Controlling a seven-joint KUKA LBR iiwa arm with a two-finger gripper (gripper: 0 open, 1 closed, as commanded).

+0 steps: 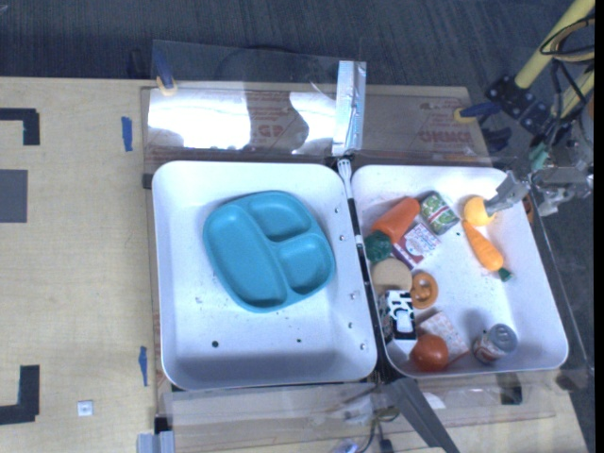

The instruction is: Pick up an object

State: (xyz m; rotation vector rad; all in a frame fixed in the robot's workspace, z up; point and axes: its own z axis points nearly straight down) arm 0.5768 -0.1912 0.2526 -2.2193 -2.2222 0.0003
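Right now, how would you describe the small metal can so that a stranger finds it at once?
Look in the right white bin, the one crowded with toy food. Go to its near right corner, right of the red tomato. The can lies there, the only silver, shiny item among its coloured neighbours.

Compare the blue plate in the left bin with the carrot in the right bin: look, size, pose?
Colour: the blue plate is teal-blue; the carrot is orange with a small green end.
Shape: the plate is broad, rounded and split into compartments; the carrot is a slim tapered stick.
Size: the plate is far larger than the carrot.
Company: the plate lies alone; the carrot shares its bin with other items.
Both rest on a white bin floor.
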